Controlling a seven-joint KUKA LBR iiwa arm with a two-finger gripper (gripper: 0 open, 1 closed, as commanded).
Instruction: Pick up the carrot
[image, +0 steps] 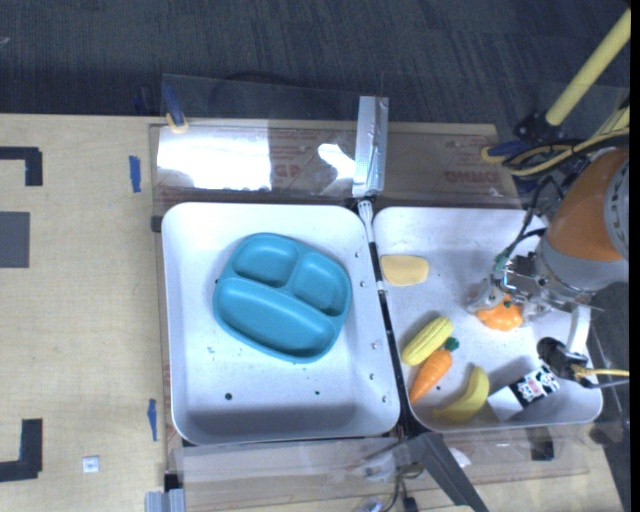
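My gripper (508, 290) is hovering over an orange fruit (500, 317); I cannot tell its state. The carrot (431, 373) is lying well apart, toward the left bin.

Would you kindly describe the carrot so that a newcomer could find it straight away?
Look in the right-hand white bin, toward its lower left corner beside the divider. The carrot lies there tilted, between the corn cob above it and the banana to its right. It alone is orange, tapered and green-topped.
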